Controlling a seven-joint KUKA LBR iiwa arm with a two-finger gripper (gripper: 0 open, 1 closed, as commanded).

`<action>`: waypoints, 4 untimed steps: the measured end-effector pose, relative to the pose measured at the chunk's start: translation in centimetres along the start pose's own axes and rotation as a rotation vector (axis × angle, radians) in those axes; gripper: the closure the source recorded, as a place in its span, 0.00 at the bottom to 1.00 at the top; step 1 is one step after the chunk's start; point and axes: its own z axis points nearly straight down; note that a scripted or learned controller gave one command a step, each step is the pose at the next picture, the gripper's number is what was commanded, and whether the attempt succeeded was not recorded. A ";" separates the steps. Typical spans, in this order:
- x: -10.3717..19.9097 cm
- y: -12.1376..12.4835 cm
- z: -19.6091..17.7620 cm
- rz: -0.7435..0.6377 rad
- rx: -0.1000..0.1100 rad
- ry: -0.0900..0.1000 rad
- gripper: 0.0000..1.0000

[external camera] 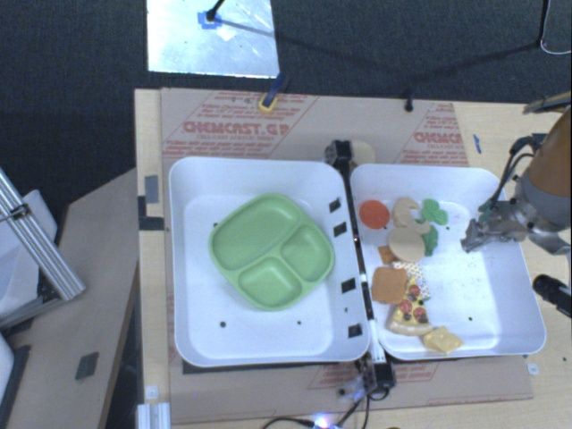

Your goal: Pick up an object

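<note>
seen from above at a slant, two shallow white bins sit side by side on the bench [152, 132]. the left bin [192, 329] holds a green divided plate [271, 251], lying flat near its middle. the right bin [509, 324] carries a cluster of toy food along its left side: a red tomato slice [374, 213], a pale bun [405, 209], a green leafy piece [433, 213], a beige round piece [407, 243], a brown toast piece [390, 285], a pizza slice [409, 311] and a yellow cheese wedge [441, 339]. the grey arm reaches in from the right, its gripper [472, 238] poised above the bin's right half, just beside the green leafy piece. whether the fingers are parted or closed cannot be told; nothing is visibly held between them.
</note>
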 end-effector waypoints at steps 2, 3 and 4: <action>5.0 1.7 -4.5 -0.004 0.005 0.003 1.00; 10.9 2.4 -5.3 -0.004 0.005 0.003 1.00; 16.7 3.1 -5.8 -0.005 0.005 0.004 1.00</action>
